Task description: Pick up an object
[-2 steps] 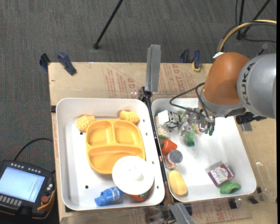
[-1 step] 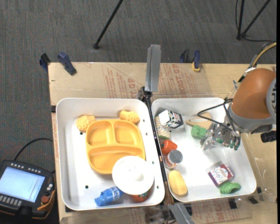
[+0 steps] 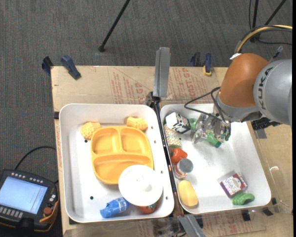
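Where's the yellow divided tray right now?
In the camera view, the yellow divided tray lies in the left bin, with the white round lid overlapping its lower right corner.

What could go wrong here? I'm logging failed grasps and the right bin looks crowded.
The gripper sits low over a green object in the right bin; whether it is actually gripped is unclear, so it may stay behind on lifting. The black-and-white patterned item lies close by and could get nudged. Items crowd the divider side, inviting a double contact.
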### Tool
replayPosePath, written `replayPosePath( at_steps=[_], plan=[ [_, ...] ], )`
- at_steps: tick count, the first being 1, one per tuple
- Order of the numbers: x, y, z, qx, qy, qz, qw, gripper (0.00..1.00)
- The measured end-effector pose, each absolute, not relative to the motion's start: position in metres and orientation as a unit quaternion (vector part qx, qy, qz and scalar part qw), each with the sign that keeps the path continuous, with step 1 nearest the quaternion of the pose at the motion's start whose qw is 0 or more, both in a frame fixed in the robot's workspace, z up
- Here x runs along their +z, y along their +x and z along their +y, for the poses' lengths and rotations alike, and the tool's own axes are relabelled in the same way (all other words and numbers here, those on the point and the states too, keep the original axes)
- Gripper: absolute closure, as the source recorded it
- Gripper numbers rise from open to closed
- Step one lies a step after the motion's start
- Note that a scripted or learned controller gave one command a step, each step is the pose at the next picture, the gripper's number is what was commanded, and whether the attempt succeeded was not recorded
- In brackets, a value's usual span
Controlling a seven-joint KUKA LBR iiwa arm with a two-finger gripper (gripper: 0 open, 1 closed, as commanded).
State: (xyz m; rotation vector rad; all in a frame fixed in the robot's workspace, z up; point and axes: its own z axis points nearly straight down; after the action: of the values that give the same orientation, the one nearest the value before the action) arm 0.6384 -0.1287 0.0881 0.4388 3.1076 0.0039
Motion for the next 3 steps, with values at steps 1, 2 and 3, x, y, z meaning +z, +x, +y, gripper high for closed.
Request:
replayPosePath(
  at_steps=[1,2,3],
  plan=[
    [0.088,0.613,-0.080,0.0005,0.085,0.996,0.001,0.00],
    [0.088,0.569,-0.150,-0.0004,0.042,0.999,0.001,0.00],
    [0.088,0.637,-0.144,0.0011,-0.101,0.995,0.001,0.00]
  ],
)
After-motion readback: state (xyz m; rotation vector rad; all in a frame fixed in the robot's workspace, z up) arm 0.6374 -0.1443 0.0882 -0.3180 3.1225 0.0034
